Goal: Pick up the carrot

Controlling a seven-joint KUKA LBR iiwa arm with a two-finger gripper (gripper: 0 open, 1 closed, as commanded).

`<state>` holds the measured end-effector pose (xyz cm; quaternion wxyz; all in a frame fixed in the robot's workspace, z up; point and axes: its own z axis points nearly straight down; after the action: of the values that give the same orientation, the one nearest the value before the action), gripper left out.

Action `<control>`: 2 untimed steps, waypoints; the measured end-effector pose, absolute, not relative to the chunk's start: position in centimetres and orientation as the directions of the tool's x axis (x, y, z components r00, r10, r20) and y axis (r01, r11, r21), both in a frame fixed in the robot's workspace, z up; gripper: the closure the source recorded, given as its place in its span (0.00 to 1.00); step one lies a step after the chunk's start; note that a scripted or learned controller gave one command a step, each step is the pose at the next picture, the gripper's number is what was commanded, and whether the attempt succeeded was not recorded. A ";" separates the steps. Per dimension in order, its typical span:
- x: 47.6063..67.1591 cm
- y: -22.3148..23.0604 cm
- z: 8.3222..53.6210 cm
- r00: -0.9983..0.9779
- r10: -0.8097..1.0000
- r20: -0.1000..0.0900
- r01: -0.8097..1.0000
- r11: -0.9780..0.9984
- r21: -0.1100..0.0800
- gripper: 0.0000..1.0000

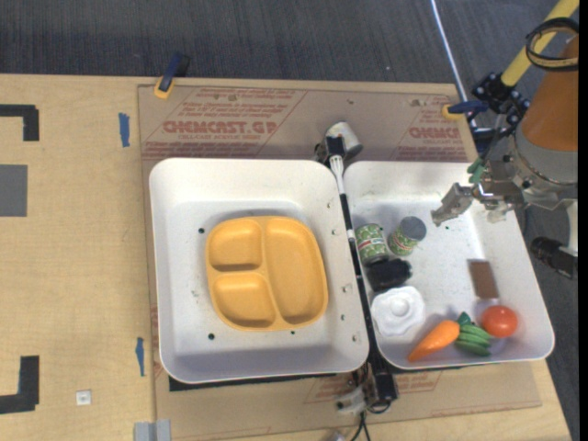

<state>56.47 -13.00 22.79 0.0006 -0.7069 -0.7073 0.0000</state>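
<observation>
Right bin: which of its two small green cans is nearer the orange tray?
The green-labelled can beside the bins' divider; the grey-topped can stands right of it.

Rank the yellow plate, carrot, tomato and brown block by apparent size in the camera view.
1. yellow plate, by far the largest
2. carrot
3-4. tomato and brown block look about alike; I would not rank them.

The carrot (pixel 435 337) lay at the lower edge of the right bin (pixel 441 186), hemmed by a white lid (pixel 398 310) at its upper left and green leaves (pixel 475 336) with a tomato (pixel 500 320) on its right. Bare floor stayed open across the bin's upper middle, under the claw (pixel 447 207).
</observation>
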 end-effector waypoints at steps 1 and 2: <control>50.1 -8.1 18.4 0.601 0.799 -0.001 0.799 -0.601 -0.005 0.00; 50.2 -8.1 19.4 0.601 0.799 0.000 0.799 -0.601 -0.004 1.00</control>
<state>50.19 -8.07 19.41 0.0019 -0.8947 -0.4467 0.0007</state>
